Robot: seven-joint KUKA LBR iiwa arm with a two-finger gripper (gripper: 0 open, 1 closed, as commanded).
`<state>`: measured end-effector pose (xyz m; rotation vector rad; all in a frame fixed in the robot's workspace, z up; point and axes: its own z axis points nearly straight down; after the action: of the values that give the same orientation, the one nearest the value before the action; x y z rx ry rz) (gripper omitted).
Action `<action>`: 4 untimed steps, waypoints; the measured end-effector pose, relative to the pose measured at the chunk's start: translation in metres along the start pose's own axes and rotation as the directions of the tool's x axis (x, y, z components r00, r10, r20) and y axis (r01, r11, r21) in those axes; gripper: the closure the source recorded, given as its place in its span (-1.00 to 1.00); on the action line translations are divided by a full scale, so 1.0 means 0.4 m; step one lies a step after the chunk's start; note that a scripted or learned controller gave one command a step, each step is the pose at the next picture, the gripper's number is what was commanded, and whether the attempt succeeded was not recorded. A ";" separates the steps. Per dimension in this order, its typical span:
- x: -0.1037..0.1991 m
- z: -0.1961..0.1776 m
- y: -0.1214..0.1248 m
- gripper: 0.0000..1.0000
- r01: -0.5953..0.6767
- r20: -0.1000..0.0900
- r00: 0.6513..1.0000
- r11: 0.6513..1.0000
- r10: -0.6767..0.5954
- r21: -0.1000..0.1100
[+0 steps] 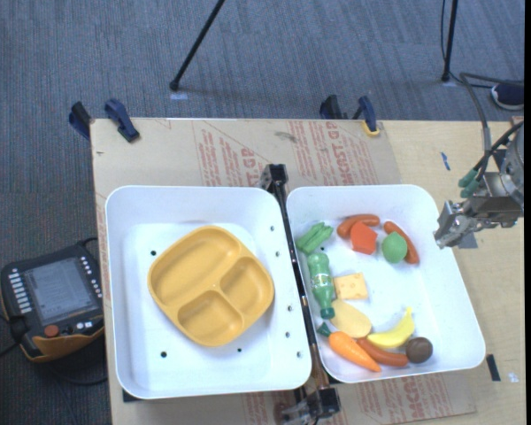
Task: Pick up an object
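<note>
Two bins sit on the bench (407,149); the right bin (442,290) holds crowded toy food. The gripper (456,228) hovers at its right rim, holding nothing, finger spacing unclear. Risk: the banana (394,330), carrot (354,351) and neighbours touch, inviting a deflected or double grasp.

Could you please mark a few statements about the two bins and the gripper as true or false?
1. The yellow three-compartment plastic plate lies in the left white bin. True.
2. The toy foods are spread across both bins. False: they all lie in the right white bin.
3. The gripper is over the plate. False: it is at the right bin's right rim.
4. The yellow toy banana lies beside the brown round toy. True.
5. The green plastic bottle stands upright. False: it lies on its side near the divider.
</note>
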<state>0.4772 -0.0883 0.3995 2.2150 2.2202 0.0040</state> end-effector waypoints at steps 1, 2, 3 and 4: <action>0.023 -0.219 0.002 1.00 0.000 0.001 1.000 1.000 0.000 -0.005; -0.128 0.252 -0.007 1.00 -0.003 -0.004 1.000 1.000 0.003 0.010; -0.090 0.039 -0.001 1.00 -0.001 -0.001 1.000 1.000 0.001 0.003; -0.089 0.015 0.002 1.00 0.002 0.000 1.000 1.000 -0.002 0.002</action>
<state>0.4780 -0.1239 0.3936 2.2138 2.2232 0.0021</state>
